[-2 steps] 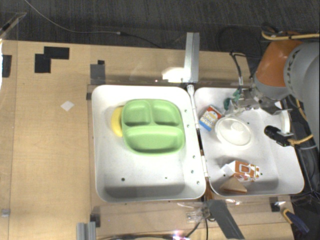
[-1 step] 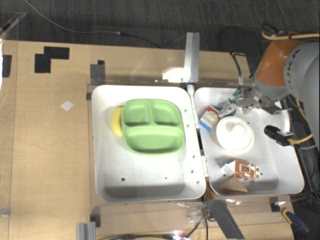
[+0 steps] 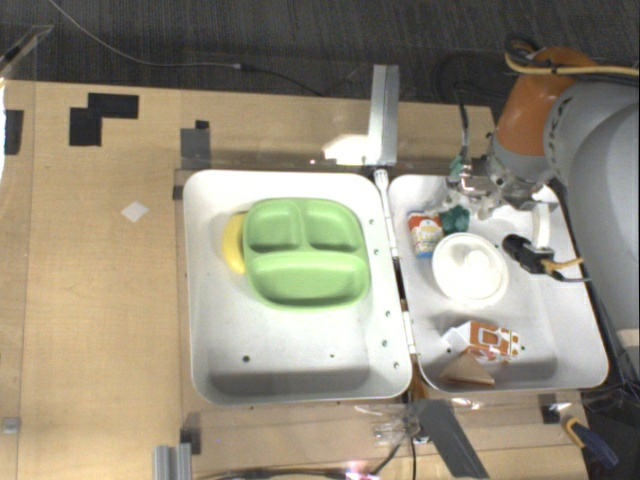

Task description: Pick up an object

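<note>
Lying in the right shallow white bin [image 3: 585, 363]: small dark-green object [image 3: 456, 217] at the far side, directly beneath the gripper [image 3: 470, 190]; finger state cannot be told. Just beside: red-and-white packet [image 3: 424, 234], round white bowl [image 3: 468, 266], orange-patterned carton [image 3: 490, 341]. Left bin [image 3: 215, 358]: green compartment tray [image 3: 304, 251] over a yellow item [image 3: 233, 243].

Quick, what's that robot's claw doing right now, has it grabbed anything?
Gripper: low over the far end of the right bin, beside a small dark green object. Whether it has grabbed anything cannot be told.
</note>
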Robot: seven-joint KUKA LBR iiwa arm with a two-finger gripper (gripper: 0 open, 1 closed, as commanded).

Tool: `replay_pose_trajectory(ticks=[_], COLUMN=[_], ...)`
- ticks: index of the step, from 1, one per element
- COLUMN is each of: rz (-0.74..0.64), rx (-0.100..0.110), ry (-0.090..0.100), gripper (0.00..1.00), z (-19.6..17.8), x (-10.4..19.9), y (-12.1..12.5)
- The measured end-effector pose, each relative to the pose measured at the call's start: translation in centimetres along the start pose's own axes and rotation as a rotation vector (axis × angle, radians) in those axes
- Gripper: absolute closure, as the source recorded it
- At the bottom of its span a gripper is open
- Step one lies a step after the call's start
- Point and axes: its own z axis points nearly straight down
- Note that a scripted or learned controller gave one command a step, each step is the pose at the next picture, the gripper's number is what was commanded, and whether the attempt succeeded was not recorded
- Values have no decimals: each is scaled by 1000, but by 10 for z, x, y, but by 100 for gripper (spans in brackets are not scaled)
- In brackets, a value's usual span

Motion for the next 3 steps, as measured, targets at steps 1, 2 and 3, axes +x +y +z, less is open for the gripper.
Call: replay_pose_trajectory(ticks=[1, 2, 3], rz=[-9, 77, -79], rx=[-9, 14, 17], ry=[0, 2, 3], gripper=[100, 100, 100], z=[-14, -143, -22], x=[3, 80, 25], y=[4, -18, -5])
